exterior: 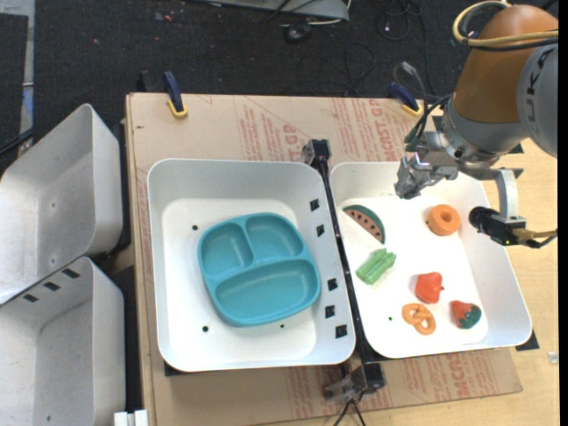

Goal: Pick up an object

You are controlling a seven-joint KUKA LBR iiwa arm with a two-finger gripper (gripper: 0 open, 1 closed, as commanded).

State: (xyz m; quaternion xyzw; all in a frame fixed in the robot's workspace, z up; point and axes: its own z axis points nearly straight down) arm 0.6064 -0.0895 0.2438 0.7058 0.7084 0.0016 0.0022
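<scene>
Several toy foods lie in the right bin [506, 282]: a watermelon slice [365, 222], a green ridged piece [376, 265], an orange donut [443, 219], a red pepper [429, 287], an orange pretzel [419, 318] and a red-and-green strawberry [465, 313]. My gripper [412, 183] hangs over the bin's back edge, up and to the right of the watermelon slice and left of the donut. Nothing shows in its grasp. The grey arm with its orange band [501, 56] rises behind it at the upper right.
The left bin [169, 238] holds a blue divided plate [258, 267]. A black divider [335, 256] runs between the bins. Two spare white bins [53, 238] stand off the bench at left. Clamps [175, 94] grip the board's back edge.
</scene>
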